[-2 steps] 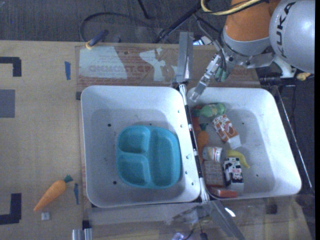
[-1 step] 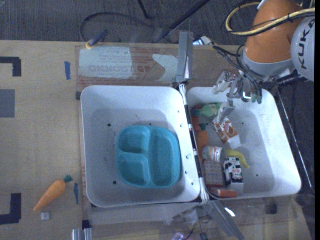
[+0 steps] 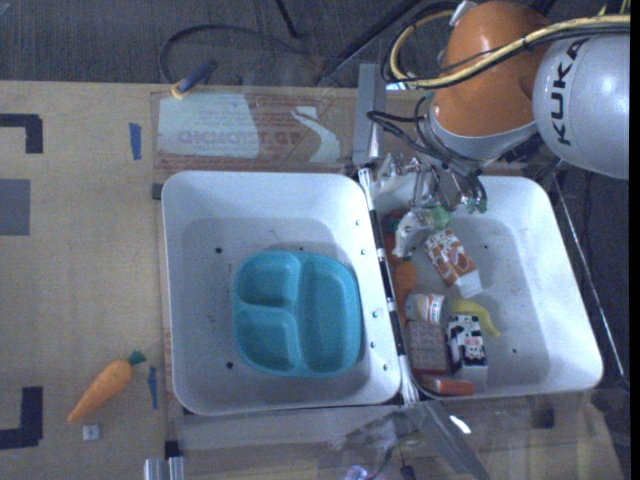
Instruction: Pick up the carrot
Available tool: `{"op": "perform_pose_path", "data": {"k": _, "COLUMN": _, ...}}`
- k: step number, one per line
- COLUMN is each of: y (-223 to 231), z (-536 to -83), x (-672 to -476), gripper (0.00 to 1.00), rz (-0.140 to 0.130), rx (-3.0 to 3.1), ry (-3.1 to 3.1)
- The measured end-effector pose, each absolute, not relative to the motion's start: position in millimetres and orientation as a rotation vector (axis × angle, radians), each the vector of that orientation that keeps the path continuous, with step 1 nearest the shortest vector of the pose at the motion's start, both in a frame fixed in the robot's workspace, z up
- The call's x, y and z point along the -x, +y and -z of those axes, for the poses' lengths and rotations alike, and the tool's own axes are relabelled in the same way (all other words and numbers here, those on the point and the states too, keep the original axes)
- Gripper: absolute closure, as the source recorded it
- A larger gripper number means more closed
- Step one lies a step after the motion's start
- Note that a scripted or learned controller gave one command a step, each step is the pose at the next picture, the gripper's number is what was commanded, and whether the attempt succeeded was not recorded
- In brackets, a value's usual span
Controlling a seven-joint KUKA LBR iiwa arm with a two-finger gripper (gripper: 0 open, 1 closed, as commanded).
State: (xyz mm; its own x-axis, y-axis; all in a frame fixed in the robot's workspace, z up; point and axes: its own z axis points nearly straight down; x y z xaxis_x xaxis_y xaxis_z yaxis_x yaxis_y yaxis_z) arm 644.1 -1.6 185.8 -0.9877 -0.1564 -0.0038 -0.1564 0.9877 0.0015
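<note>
Carrot (image 3: 101, 389) lies on the surface (image 3: 70, 268), outside and left of the left bin (image 3: 190, 298), well apart from the gripper (image 3: 440, 190). A good pick calls for crossing both bins, then closing across the carrot's thick middle. Left bin holds a blue divided tray (image 3: 297, 311). Right bin (image 3: 540, 298) holds mixed food items along its left wall. Gripper hangs over the right bin's far-left corner; its opening cannot be told.

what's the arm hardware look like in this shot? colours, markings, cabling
The arm has a light grey shell with black "KUKA" lettering and a glossy orange band above the wrist. Yellow and black cables loop around the band. The tool is a bare-metal assembly with thin wires.
</note>
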Motion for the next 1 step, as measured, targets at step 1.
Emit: {"op": "perform_pose_path", "data": {"k": 1, "y": 81.6, "z": -185.9, "x": -668.0, "gripper": 0.00, "rz": -0.004, "rx": 0.018, "ry": 3.134}}
